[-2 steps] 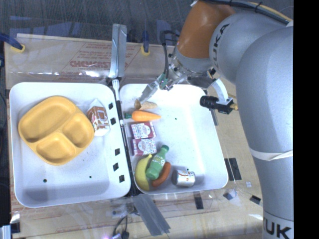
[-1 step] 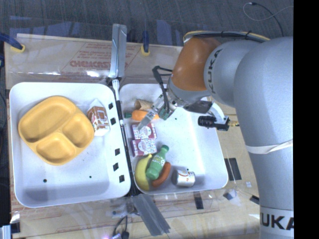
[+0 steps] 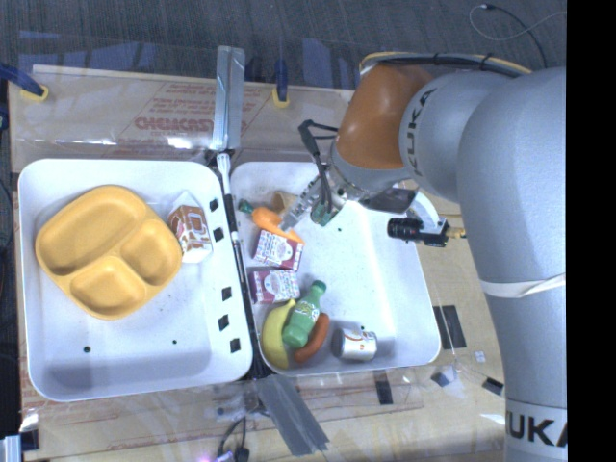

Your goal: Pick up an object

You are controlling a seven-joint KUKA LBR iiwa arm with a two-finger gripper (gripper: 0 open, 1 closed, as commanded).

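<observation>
Camera view from above gives us the grey arm (image 3: 500,210) as the largest thing, reaching in from the right over the table (image 3: 125,114), its orange band above the wrist. Next in size come two shallow white bins set side by side. We see the left bin (image 3: 115,364) holding one yellow divided tray (image 3: 108,248) with three compartments, and one small brown-and-white carton (image 3: 191,229) lying just beside the tray's right edge.

We count more in the right bin (image 3: 404,287). Along its left wall lie two red-and-white cartons (image 3: 277,248), one above the other. Below them sit one yellow banana (image 3: 275,337), one green bottle (image 3: 304,318) with a white label lying across it, and one orange-red sausage-shaped piece (image 3: 314,340) touching the bottle. One small metal can (image 3: 357,346) lies on its side near the bin's lower edge. One orange carrot (image 3: 267,219) rests near the upper left corner, with a small brown piece just above it.

Our hand (image 3: 316,205) hangs low over the bin's upper part, close to the carrot's right; we cannot tell whether its fingers are spread or pressed together, and nothing shows between them.
</observation>
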